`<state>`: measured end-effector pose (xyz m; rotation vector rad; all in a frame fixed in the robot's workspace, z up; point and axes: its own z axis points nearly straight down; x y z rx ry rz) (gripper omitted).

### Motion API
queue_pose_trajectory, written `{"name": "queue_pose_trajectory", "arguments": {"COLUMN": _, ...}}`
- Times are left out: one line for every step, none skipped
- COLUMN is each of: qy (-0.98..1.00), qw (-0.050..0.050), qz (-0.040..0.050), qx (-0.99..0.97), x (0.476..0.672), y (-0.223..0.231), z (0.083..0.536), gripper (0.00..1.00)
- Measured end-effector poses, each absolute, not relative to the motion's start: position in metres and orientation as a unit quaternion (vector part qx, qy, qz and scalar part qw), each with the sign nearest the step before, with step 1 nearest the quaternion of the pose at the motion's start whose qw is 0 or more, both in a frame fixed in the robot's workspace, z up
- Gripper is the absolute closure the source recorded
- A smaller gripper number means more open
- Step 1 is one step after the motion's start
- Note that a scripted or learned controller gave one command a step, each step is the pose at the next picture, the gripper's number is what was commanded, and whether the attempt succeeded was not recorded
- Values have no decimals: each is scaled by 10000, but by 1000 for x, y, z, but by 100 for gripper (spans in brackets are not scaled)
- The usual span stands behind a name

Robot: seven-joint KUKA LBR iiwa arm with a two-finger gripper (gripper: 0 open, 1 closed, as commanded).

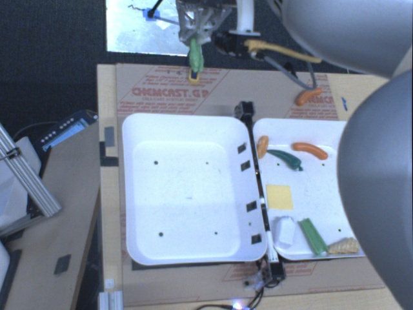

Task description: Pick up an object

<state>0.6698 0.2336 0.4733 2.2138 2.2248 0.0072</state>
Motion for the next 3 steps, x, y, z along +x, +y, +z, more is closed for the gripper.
{"name": "queue_pose_trajectory", "arguments": {"qy": 7061, "qw": -2, "qz": -16, "qx": 7082, "x": 662, "y": 186, "z": 432, "gripper": 100}}
{"name": "queue_pose_trajectory", "arguments": {"qy": 7101, "qw": 26, "qz": 70, "qx": 7040, "x": 635, "y": 226, "z": 543, "gripper": 100}}
{"name": "queue_pose_trajectory", "arguments": {"qy": 7050, "qw": 16, "qz": 5, "qx": 7092, "x": 661, "y": 144, "z": 535, "gripper": 100}}
